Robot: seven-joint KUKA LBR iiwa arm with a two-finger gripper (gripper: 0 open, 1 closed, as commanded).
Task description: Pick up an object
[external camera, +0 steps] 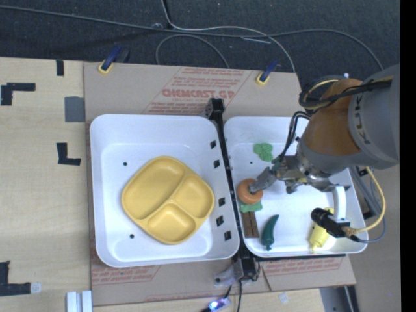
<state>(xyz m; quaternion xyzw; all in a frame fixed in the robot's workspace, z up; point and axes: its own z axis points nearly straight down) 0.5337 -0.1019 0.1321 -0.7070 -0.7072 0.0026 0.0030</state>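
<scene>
The yellow divided plate point(168, 199) looks like smooth matt plastic, the white bins point(104, 174) glossy plastic on brown cardboard point(195, 93).

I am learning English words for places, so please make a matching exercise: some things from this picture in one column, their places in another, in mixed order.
Things:
1. yellow divided plate
2. green leaf-shaped toy
3. dark green pepper
4. yellow toy

Places:
A. right bin, front right corner
B. left bin
C. right bin, near its back wall
D. right bin, near its front wall

Pairs: 1-B, 2-C, 3-D, 4-A

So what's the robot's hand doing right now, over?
Hand low in right white bin, at round orange toy. Grip unconfirmed. Green leafy piece and dark green pepper close by. Yellow divided plate in left bin.
</scene>
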